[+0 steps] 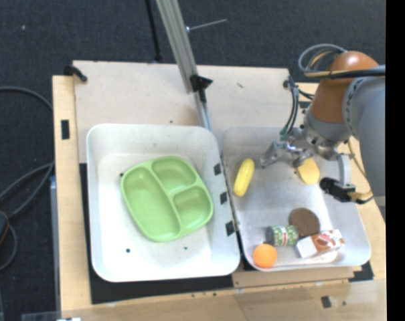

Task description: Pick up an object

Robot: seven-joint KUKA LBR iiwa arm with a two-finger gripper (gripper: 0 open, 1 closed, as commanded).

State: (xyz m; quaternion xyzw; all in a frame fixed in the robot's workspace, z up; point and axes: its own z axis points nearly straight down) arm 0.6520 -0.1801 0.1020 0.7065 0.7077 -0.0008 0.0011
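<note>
Camera view: yellow oblong object (pixel 244 177)

One fixed camera looks down at a slant on the worktop (pixel 142 95), taking in both bins (pixel 98 146) from moderately far.

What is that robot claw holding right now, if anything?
Nothing that I can see: the gripper hovers in the right bin, between the yellow banana and a yellow lump.

Illumination is even and moderately bright from overhead. The white bins (pixel 102 199) read slightly washed out; shadows are soft and short. Overall definition is low and grainy, with the dark floor (pixel 28 32) at upper left underexposed.
</note>
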